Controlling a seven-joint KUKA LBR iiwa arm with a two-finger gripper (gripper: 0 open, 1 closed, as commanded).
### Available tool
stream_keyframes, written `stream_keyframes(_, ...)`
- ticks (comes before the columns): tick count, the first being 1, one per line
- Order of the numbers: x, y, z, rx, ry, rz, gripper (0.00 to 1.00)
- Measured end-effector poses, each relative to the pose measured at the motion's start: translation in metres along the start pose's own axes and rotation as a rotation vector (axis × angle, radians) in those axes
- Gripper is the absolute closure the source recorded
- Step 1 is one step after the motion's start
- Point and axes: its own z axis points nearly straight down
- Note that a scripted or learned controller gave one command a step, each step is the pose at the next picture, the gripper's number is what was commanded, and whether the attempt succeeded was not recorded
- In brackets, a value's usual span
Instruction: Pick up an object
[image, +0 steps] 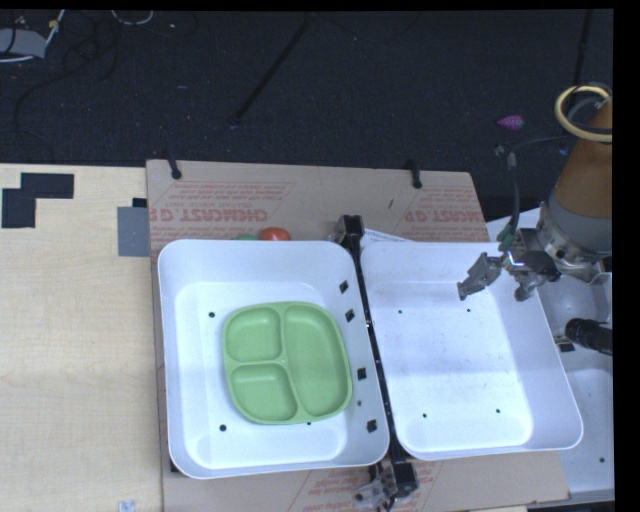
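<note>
Light-green three-compartment plastic plate (287, 362) lies flat in the left shallow white bin (190, 290), well apart from the two-finger gripper (497, 282), which hangs over the right white bin's (540, 400) upper right part, fingers spread apart, nothing between them. Bins sit on brown cardboard (300, 200) over a pale wooden bench (70, 350). Small orange-red object (274, 235) behind left bin.

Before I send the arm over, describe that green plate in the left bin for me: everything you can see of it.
The green plate is a pale green, rounded-rectangle tray, plastic by its look, split into three compartments: two smaller ones on the left and one long one on the right. It lies flat, face up, slightly rotated, on the floor of the left bin, roughly centred. Its compartments look bare.
</note>
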Motion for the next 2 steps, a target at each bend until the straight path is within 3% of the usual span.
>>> stream_keyframes(1, 0.000, 0.002, -0.007, -0.013, -0.002, -0.002, 0.00)
stream_keyframes(2, -0.001, 0.001, 0.057, -0.006, 0.000, -0.002, 0.00)
